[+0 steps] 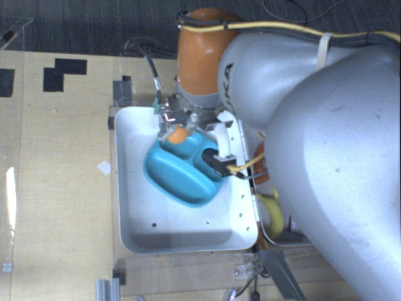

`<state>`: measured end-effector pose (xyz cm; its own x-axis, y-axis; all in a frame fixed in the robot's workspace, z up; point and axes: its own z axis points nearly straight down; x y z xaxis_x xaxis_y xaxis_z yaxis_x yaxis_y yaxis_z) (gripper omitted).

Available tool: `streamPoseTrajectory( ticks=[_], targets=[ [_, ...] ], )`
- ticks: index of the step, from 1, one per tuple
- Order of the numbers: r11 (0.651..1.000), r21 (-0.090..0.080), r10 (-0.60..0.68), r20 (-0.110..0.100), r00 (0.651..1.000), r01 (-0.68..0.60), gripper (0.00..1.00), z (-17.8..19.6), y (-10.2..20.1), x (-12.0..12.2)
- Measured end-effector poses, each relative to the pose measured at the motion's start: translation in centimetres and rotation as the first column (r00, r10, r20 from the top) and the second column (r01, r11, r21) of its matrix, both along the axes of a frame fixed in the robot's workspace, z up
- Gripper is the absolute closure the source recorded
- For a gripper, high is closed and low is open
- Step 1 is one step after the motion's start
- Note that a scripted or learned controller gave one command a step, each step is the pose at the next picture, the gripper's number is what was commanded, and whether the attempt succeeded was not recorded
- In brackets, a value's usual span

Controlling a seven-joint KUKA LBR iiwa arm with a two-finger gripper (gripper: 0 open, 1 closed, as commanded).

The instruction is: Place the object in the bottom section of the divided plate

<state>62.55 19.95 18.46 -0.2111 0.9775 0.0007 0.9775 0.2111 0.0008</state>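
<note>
Where the bench comes closest to the camera, the near wall of the left white bin (182, 243) is seen, bare of objects. Beside it, under the bulk of the grey arm (332, 155), a yellow banana-like piece (270, 211) is glimpsed in the neighbouring bin (268, 236). Farther in, just below the gripper, a blue divided plate (182, 171) is lying tilted on the bin floor, its compartments only partly visible past a black fitting on the wrist.

At the plate's far edge, the gripper (177, 130) is found lowered, directly beneath the orange band (203, 49). A small orange object (178, 135), rounded and smooth, is seen at the fingertips, apparently pinched between narrowly parted fingers, though the hold cannot be fully confirmed. It is positioned over the plate's far rim, touching or nearly so.

The placing step is judged to be in hand: the object has been brought to the plate but not yet released. The next move is thought to call for the tool to be shifted toward the nearer compartment, lowered, and opened, since a rounded piece may roll.
</note>
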Motion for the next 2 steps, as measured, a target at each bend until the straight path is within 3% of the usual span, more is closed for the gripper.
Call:
streamPoseTrajectory(
  ticks=[1,2],
  targets=[
    [1.0,0.0,0.0,0.0,1.0,0.0,0.0,0.0,0.0,0.0],
    [0.988,0.0,0.157,0.002,0.988,-0.157,0.0,-3.5,2.8,1.7]
  ],
)
